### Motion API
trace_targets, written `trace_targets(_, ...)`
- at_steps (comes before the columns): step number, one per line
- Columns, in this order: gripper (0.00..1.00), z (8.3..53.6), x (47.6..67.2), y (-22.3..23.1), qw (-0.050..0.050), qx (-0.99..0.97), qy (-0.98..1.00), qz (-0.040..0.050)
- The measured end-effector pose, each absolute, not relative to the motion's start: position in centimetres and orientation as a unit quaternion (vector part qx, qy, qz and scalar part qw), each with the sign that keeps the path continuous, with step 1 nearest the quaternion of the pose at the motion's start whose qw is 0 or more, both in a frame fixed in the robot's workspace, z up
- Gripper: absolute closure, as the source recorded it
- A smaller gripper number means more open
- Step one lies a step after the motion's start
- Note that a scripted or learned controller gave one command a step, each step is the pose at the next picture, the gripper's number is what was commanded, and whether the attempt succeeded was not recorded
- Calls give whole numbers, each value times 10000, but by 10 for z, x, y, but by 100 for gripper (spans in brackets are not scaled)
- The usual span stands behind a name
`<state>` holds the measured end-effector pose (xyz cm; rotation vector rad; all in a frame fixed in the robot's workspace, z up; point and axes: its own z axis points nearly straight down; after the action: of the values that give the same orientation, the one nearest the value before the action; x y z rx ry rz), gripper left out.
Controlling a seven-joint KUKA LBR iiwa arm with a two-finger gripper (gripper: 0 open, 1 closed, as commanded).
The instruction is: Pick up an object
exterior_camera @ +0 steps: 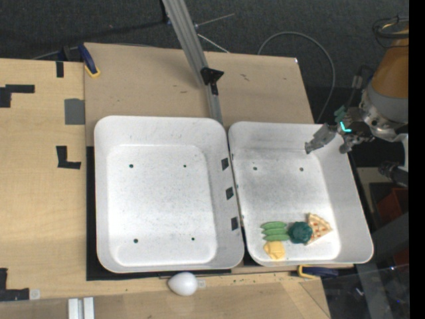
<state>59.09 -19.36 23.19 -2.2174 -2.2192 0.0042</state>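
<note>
Claw [330,138] over right bin [279,178] far edge, toys [295,232] unlabelled

Two bins sit side by side on the bench [265,85]: the left bin [106,178] at frame centre-left, the right bin [279,145] at centre-right. A cluster of small objects [295,232] lies in the right bin's lower corner. An egg-shaped object [182,284] rests on the bench below the left bin. The gripper [330,139] sits over the right bin's upper-right edge.
</note>
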Motion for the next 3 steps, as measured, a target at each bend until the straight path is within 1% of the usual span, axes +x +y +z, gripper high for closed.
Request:
trace_targets(1,0,234,592,-194,3,-7063,-7079,5)
trace_targets(2,0,174,598,-196,23,-7067,-7075,24)
trace_targets(3,0,129,593,-193,23,-7067,-7075,21)
